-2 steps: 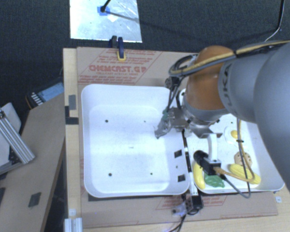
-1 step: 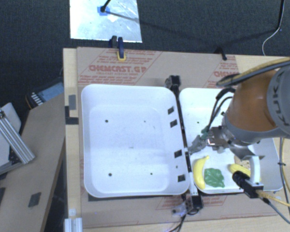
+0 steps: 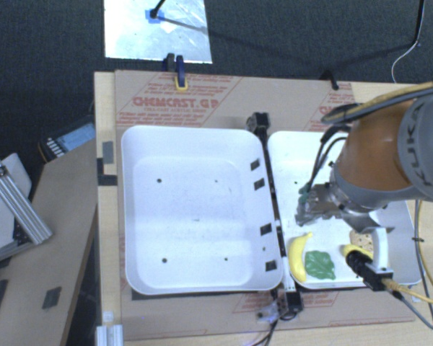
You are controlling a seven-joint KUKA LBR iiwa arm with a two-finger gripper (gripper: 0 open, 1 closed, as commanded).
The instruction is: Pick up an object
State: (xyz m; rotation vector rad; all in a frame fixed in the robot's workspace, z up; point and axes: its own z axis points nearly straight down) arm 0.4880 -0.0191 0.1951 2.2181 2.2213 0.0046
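At the far left stood a ribbed aluminium extrusion rail [image 3: 14,204], slanting across a tan side bench. Next came the shallow, smooth white plastic bin on the left [image 3: 195,207], rounded at its corners, with a few small dark dots on its floor. Behind it, a crinkled sheet of shiny foil [image 3: 157,20] lay on the dark speckled floor, and a small yellow-and-blue clamp [image 3: 177,72] pinched the back edge of the brown cardboard sheet with red lettering [image 3: 180,101] that lay under both bins. A row of black clips [image 3: 263,207] ran along the seam between the bins. In the white bin on the right [image 3: 289,157], a curved yellow banana-shaped toy [image 3: 297,256] lay at the near-left corner, with a flat, matte green leaf-shaped piece [image 3: 320,264] just beside it. The metallic two-finger gripper [image 3: 312,206] hung above the banana, apart from it; whether it was spread or closed could not be told. The bulky grey arm with its glossy orange band [image 3: 379,150] hid much of that bin.
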